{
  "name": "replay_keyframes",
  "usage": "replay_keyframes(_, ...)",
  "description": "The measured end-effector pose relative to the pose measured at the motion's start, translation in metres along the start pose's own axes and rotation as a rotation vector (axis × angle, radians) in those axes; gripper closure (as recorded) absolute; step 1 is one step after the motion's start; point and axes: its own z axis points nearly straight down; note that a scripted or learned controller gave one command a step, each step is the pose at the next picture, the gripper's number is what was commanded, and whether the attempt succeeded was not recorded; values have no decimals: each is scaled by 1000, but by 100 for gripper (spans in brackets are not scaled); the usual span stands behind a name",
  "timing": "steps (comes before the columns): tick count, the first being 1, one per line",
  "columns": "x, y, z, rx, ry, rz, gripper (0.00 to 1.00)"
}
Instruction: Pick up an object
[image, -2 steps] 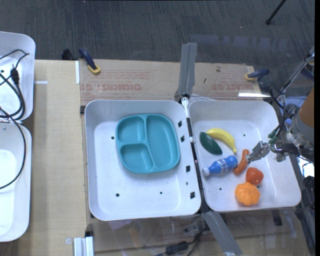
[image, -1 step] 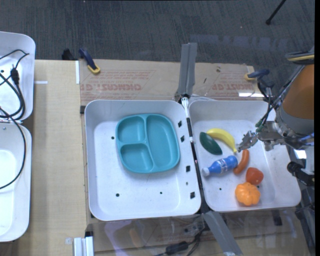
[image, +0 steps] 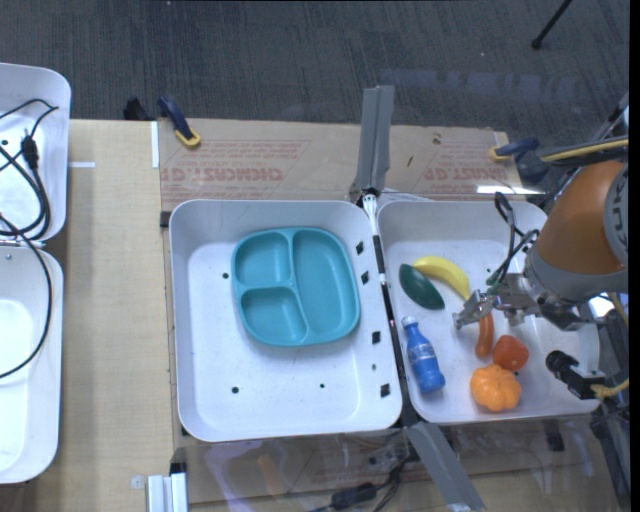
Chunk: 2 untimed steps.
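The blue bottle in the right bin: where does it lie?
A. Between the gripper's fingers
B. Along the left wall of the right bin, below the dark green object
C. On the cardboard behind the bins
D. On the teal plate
B: the blue bottle lies by the right bin's left wall, just below the dark green object, apart from the gripper.

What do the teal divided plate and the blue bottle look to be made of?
The teal plate looks like molded plastic with a smooth, matte finish: uniform color, soft rounded compartment ridges, no sharp glints. The blue bottle seems to be plastic too, with a white cap and pale label band; whether it is translucent or opaque, the view is too small to tell.
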Motion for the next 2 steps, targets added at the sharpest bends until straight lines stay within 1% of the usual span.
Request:
replay_keyframes(1, -1, 0, -9, 1, 0, 5, 100)
replay_keyframes(2, 61, 14, -121, -1, -1, -4, 100)
